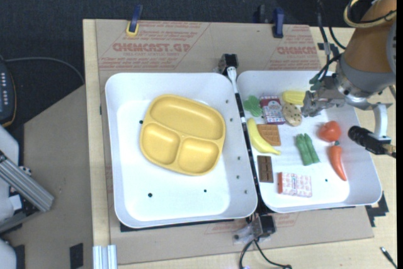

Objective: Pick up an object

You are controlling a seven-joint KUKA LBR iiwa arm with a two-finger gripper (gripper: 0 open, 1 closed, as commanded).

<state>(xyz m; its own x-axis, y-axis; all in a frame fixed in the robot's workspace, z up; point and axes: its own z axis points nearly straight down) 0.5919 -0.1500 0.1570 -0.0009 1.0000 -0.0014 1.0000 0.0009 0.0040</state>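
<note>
The right bin [362, 192] holds several toy foods. At its back lie a green piece [252, 105], a red and white packet [272, 109], a yellow corn piece [293, 97] and a round speckled cookie [291, 114]. Further forward are a banana [259, 138], a brown cracker [271, 134], green beans [306, 149], a red tomato [329, 131], an orange carrot [339, 162], a dark brown bar [265, 168] and a red-patterned packet [294, 184]. My gripper [311, 106] hangs low at the bin's back, just right of the cookie and the corn piece.
The left bin [126, 192] holds a yellow divided plate [182, 134]. The grey arm with its orange band [371, 41] comes in from the upper right, over the right bin's back corner. Clamps [133, 26] grip the bench's far edge.
</note>
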